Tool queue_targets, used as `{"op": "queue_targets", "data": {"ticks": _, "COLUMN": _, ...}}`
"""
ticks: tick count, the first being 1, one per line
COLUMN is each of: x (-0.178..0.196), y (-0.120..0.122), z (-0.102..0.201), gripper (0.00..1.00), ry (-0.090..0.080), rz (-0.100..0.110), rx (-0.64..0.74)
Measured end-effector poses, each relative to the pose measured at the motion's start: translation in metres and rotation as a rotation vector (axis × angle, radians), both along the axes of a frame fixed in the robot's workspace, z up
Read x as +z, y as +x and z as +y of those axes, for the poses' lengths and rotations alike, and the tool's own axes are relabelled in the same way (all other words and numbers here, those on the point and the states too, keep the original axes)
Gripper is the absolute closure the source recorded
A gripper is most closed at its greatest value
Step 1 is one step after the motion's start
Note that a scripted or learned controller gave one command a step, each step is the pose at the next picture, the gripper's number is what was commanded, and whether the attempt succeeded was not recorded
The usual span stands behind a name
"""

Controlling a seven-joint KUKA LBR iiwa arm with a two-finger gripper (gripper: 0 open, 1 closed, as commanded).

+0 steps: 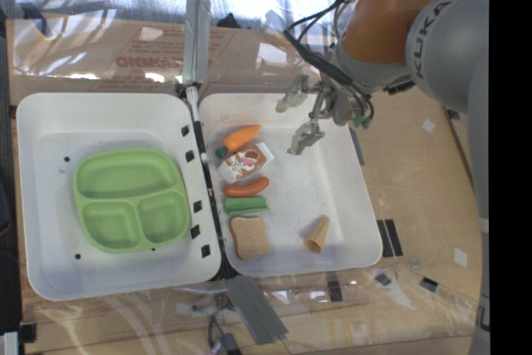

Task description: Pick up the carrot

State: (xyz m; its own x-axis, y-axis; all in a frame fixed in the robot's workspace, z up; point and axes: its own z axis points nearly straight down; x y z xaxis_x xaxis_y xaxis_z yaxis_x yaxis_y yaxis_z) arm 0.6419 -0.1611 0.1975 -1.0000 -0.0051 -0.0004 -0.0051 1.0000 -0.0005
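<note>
So the carrot [240,137] is lying in the right bin [349,204], up near its top-left corner, close to the divider between the two bins. It's tilted, with the green stem end pointing down-left and the orange tip pointing up-right. Nothing is on top of it.

The gripper [301,117] is over the same bin, hanging to the right of the carrot and slightly higher in the view. Its fingers look spread apart with nothing between them: one sits near the bin's back rim, the other further down over the white floor. There's a clear gap of bare bin floor between the claw and the carrot, so they're near each other but not touching.

Right below the carrot there's a small snack packet [243,164] just about touching it, then a sausage [247,186], a green bean pod [246,204] and a slice of bread [250,237] stacked down the left side of the bin. An ice cream cone [316,234] lies off on its own toward the bottom right.

The left bin [41,179] holds a green divided plate [131,199].

The arm [432,37] comes in from the upper right, orange band showing, cables looped around the wrist.
</note>
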Motion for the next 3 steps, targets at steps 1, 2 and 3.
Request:
{"op": "queue_targets", "data": {"ticks": 1, "x": -0.08, "y": 0.02, "z": 0.046, "gripper": 0.0, "ry": -0.001, "rz": -0.021, "rx": -0.226}}
{"op": "queue_targets", "data": {"ticks": 2, "x": -0.068, "y": 0.021, "z": 0.048, "gripper": 1.0, "ry": -0.001, "rz": -0.023, "rx": -0.217}}
{"op": "queue_targets", "data": {"ticks": 3, "x": 0.006, "y": -0.018, "z": 0.152, "gripper": 1.0, "ry": 0.002, "rz": -0.004, "rx": -0.516}}
